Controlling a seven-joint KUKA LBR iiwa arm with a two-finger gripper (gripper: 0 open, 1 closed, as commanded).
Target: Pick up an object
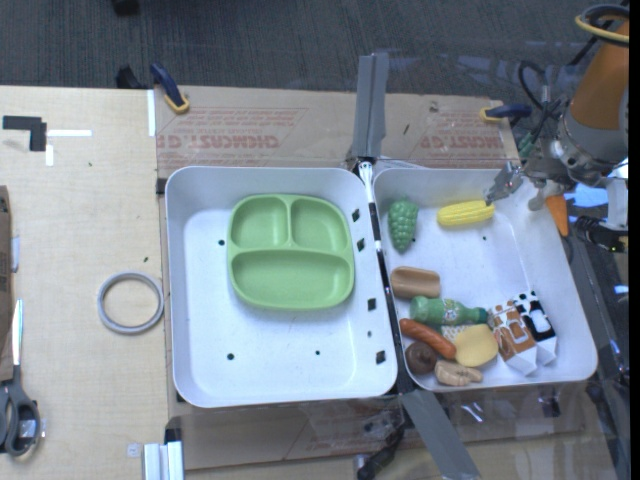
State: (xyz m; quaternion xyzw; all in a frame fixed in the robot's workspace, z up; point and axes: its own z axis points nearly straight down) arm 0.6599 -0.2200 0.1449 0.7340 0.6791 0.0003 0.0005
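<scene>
Since the corn cob [465, 214] lies just left of the gripper [509, 181], near the right bin's [565, 298] back wall, a slanted descent could nudge it away or scrape that wall. Right of the corn, the arm [598, 98] leans in over the bin's corner; whether its gripper is apart, I cannot tell.

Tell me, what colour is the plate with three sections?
Light green plate, seen clearly in the camera view.
</scene>
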